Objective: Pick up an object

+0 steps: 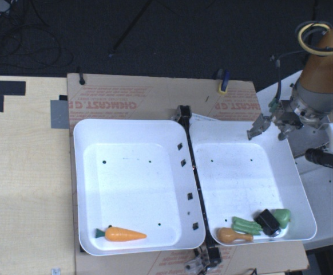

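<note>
I see the grey arm's two-finger gripper [268, 128] poised with spread, empty fingers over the right shallow white plastic bin's [301, 183] far rim.

Robotics lab: cardboard-lined bench [155, 96]; two white bins [86, 153]; loose cables [35, 33] on dark floor

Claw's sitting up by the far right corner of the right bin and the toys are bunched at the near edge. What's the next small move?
Probably bring the claw toward the near edge of the right bin, over the black block. It is holding nothing, and that block lies on top of the cluster with the green toy.
</note>
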Controlling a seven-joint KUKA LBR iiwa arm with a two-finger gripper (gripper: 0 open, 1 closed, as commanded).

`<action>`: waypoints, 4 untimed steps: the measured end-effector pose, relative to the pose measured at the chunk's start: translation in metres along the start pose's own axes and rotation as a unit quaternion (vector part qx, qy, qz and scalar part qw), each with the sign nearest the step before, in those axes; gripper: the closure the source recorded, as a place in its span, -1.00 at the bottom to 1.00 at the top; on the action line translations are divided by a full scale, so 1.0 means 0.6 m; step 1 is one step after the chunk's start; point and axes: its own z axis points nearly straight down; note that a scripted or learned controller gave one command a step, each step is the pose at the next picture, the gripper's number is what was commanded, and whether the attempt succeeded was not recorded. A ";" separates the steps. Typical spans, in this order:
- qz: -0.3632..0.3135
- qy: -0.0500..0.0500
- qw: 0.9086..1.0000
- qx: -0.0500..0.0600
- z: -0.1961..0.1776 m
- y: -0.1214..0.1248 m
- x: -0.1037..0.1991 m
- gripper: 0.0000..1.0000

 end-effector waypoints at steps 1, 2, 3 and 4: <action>-0.002 0.001 1.000 0.003 0.236 0.031 0.090 -1.00; -0.001 0.000 1.000 -0.003 0.080 0.035 0.105 -1.00; -0.002 0.000 1.000 -0.008 -0.171 0.036 0.166 -1.00; -0.002 -0.001 1.000 0.001 -0.168 0.033 0.163 1.00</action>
